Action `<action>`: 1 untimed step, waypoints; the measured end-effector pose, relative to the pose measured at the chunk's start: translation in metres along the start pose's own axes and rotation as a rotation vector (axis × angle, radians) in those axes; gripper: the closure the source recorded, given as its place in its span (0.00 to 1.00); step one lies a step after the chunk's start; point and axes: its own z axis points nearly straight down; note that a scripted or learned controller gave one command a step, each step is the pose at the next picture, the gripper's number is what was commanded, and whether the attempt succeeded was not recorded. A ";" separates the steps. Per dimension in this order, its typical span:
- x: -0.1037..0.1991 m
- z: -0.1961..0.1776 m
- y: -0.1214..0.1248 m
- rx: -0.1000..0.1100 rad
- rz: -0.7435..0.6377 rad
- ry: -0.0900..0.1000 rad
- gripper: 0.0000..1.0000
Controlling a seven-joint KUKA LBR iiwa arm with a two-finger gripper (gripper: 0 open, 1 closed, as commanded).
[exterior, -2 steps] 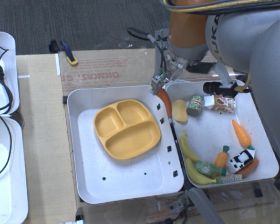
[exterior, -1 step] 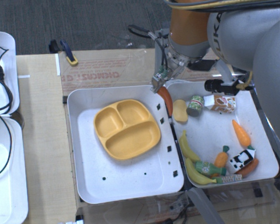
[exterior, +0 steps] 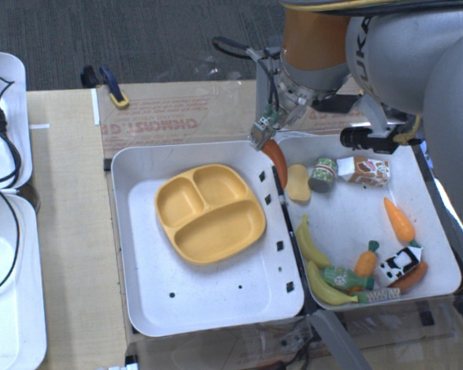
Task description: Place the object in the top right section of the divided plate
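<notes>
Yellow plastic bananas [exterior: 316, 265]: lower right bin, not involved.
Yellow divided plastic plate [exterior: 210, 213]: left bin centre; top right section vacant.
Orange-red elongated toy [exterior: 277, 163]: upper centre, over the bin divider, under the pincer [exterior: 263, 134].
Pincer state: cannot tell.
Risk: unsure grip; toy may drop short.

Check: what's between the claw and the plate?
Camera view: just bare floor of the left bin between the claw and the plate.

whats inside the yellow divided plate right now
Nothing can be seen in the yellow divided plate: all three sections show bare yellow. It sits in the left bin. Nothing covers it, so no part of its inside is hidden. The toy food lies in the right bin.
</notes>
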 end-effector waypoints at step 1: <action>-0.001 -0.009 0.000 0.000 -0.002 -0.002 1.00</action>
